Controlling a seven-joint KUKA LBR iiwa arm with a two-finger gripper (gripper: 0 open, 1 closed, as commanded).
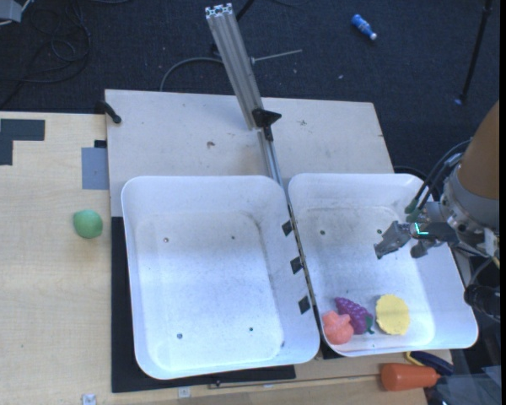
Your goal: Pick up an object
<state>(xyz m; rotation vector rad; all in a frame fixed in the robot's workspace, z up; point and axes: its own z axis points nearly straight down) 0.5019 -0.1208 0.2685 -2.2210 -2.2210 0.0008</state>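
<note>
Hovering over the right bin (354, 194), the end effector (396, 240) hangs above bare white floor near the bin's far-right side; I cannot tell from this slanted view how it is set, and nothing shows in its grasp. Three small toys lie well apart from it, clustered in the bin's near corner: a yellow disc-shaped piece (392, 314), a purple bunch of grapes (353, 312) just beside it, and an orange-red rounded fruit (337, 328) touching the grapes. All look like light, stiff moulded plastic, smooth and likely a bit slippery. The yellow piece seems flat, so pinching it across its edges looks hard; the knobbly grapes probably offer the best purchase across their narrow width. Crowding against the bin wall may hinder any approach. The left bin (152, 194) is a shallow white tray like its neighbour. A green ball (88, 224) rests on the pale wooden desk (34, 294) to the left.
</note>
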